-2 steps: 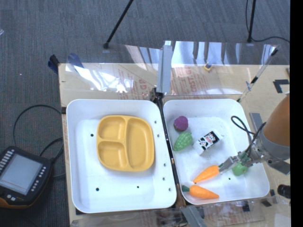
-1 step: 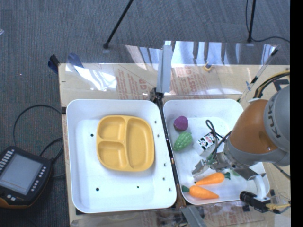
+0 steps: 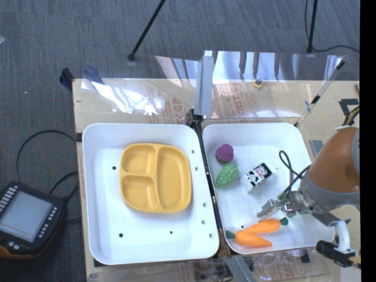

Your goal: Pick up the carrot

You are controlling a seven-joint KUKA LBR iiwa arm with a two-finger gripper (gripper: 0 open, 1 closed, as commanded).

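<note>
Surface [image 3: 135, 101]: wooden top with a glossy clear sheet along the far side. Two white bins sit side by side, touching: left bin [image 3: 100, 216], right bin [image 3: 294, 137].

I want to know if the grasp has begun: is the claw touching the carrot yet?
Cannot tell. In the camera view the claw sits just above the upper carrot in the right bin, too close to show contact or gap.
</note>
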